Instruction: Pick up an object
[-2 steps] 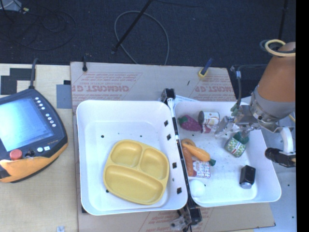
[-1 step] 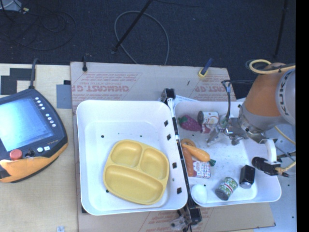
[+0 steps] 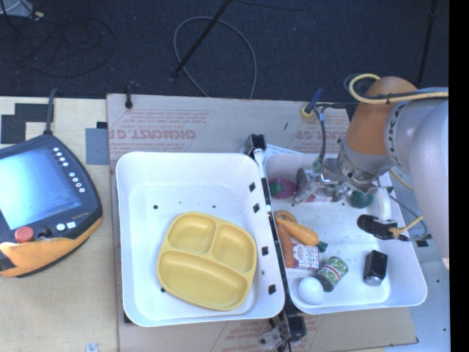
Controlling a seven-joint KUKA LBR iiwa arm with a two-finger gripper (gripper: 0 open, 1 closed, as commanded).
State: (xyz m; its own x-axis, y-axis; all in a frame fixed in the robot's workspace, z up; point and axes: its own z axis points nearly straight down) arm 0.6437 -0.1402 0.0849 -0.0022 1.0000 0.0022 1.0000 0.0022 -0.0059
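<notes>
While the arm [image 3: 399,134] reaches in from the right, you see its gripper [image 3: 324,185] low over the far end of the right bin [image 3: 410,288], close to the back wall. You cannot tell from this angle whether the gripper is clenched or released; the metal there is blurred and partly hidden by the wrist. Just to its left a pink thing [image 3: 282,189] lies near the bin's far left corner.

Everything else you could pick sits nearer the front. A carrot [image 3: 299,232] lies slantwise by the left wall, with a red-and-white packet [image 3: 306,257] just in front of it. A green can [image 3: 333,272] lies tilted beside the packet, touching a white egg [image 3: 311,290] at the front edge. A black block [image 3: 375,267] stands apart to the right of the can.

You find a yellow plate [image 3: 208,259] with three compartments lying flat in the left bin [image 3: 146,174]. A pendant [image 3: 40,196] with a lit screen rests on the bench to the left of both bins.
</notes>
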